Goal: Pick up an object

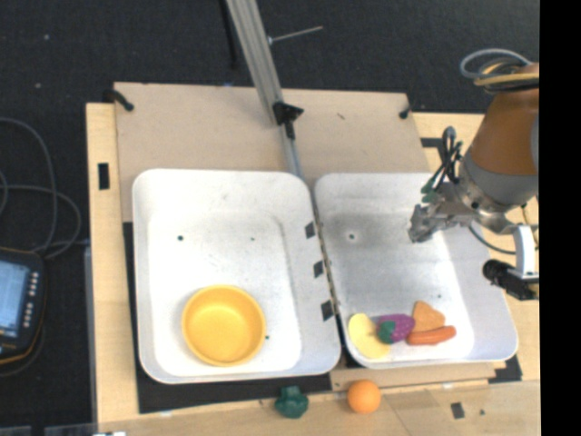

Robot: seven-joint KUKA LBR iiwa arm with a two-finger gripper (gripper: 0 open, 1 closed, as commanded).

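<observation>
Bowl [223, 324] in left bin [218, 189]; toys [402, 328] in right bin [363, 198]

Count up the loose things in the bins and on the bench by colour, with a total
Yellow: 2, the bowl and a pale yellow piece
Orange: 3, a wedge, a carrot-like piece and the ball
Purple: 1, the purple toy
Green: 1, the green toy
Total: 7

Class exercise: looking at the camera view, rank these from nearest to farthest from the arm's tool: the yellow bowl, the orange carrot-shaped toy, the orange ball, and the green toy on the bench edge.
Measured from the tool:
1. Orange carrot-shaped toy, in the right bin's near corner.
2. Orange ball, outside the bins on the front bench edge.
3. Green toy, on the bench edge, left of the ball.
4. Yellow bowl, in the left bin.
</observation>
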